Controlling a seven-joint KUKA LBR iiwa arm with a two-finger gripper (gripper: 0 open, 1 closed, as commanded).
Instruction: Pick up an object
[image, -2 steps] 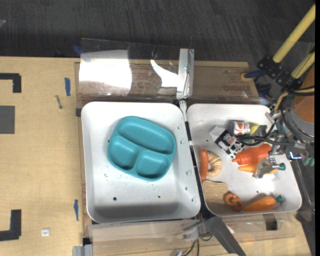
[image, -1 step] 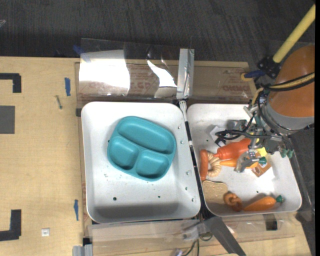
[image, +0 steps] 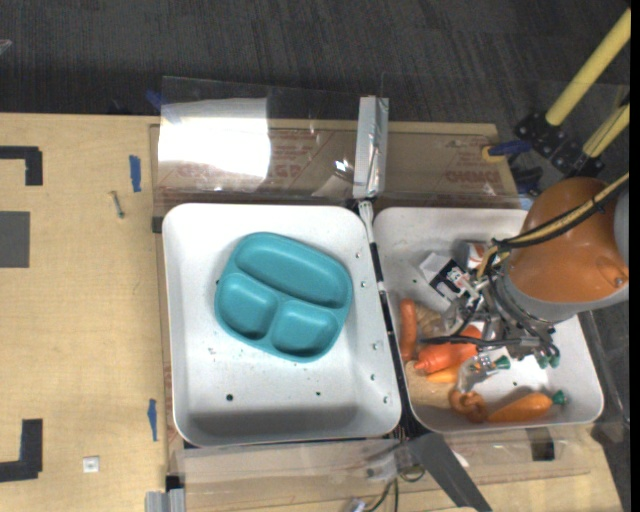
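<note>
The right bin (image: 420, 225) holds several orange carrot-like pieces: one upright at its left side (image: 408, 326), one lying across the middle (image: 445, 357), one along the front (image: 520, 407), and a small one (image: 467, 403) beside it. A tan piece (image: 432, 392) lies under them. My gripper (image: 487, 352) hangs low over the middle of this pile, its metal fingers just right of the middle carrot. The orange wrist band (image: 570, 245) hides the bin's right part. Nothing shows between the fingers.
The left bin (image: 190, 380) holds a teal three-compartment tray (image: 285, 293) lying near its centre. A clear plastic wall (image: 368, 150) stands behind the two bins. Wooden bench surface (image: 70, 300) stretches to the left.
</note>
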